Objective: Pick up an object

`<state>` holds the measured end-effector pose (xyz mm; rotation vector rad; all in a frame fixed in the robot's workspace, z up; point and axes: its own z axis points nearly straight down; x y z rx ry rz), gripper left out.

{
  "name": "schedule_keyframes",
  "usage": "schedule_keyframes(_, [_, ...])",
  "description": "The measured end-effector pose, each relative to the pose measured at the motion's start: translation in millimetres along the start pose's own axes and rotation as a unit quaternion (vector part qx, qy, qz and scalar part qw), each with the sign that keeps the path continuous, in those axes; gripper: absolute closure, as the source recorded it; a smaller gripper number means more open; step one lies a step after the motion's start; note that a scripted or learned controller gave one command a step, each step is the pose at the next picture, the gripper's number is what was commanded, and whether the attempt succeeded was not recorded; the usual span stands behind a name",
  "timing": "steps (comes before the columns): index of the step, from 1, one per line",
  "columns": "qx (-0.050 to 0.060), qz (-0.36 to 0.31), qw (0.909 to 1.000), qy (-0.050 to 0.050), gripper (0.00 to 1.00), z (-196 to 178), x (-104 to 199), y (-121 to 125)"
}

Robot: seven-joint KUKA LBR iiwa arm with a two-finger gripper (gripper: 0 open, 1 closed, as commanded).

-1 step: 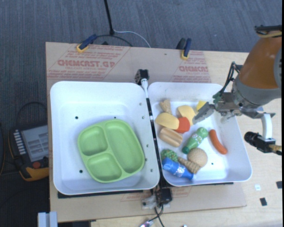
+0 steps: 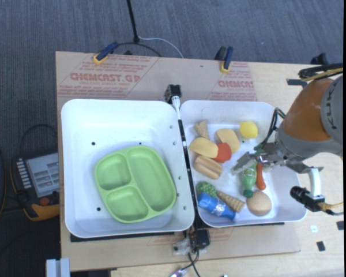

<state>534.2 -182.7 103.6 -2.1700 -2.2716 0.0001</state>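
Reaching in from the camera view's right, the gripper (image 2: 246,161) hangs over the right bin (image 2: 288,212); whether it is parted or closed cannot be told. The carrot (image 2: 260,178) lies just beside it, lower right, long axis near vertical.

A green divided plate (image 2: 136,183) lies in the left white bin (image 2: 81,120); clamps (image 2: 105,52) grip the board's far edge.

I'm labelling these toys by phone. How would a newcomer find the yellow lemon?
Start at the right-hand white bin, the one crowded with toy food. Look to its far edge, toward the clamps: the lemon lies there. It is the only bright yellow, rounded piece, brighter than the paler piece beside it.
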Motion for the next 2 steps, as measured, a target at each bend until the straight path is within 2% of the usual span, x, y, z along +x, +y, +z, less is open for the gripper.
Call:
schedule_keyframes(1, [0.000,0.000,1.0000,0.000,1.00,-10,0,0])
schedule_keyframes(2, [0.001,0.130,0.9915,0.000,1.00,-86,67,-36])
